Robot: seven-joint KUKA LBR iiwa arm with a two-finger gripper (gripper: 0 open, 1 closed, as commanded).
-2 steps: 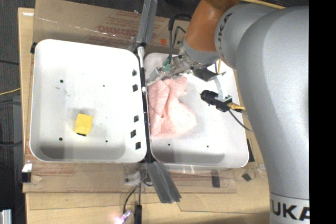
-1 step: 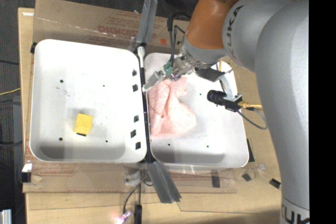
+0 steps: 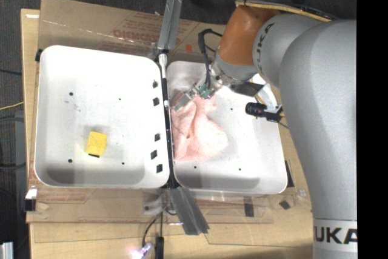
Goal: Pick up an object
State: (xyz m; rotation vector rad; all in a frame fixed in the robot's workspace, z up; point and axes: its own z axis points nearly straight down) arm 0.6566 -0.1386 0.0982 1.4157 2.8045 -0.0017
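KUKA arm at the bench | gripper (image 3: pixel 195 94) low over the pink cloth (image 3: pixel 197 129) at the right bin's (image 3: pixel 267 158) far-left corner | grasp step seemingly under way; finger state: cannot tell | next: lift, confirm cloth rises | yellow block (image 3: pixel 96 143) in the left bin (image 3: pixel 54 79)

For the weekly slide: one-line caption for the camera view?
Grey KUKA arm's gripper at the top edge of a crumpled pink cloth in the right white bin; yellow foam block in the left white bin.
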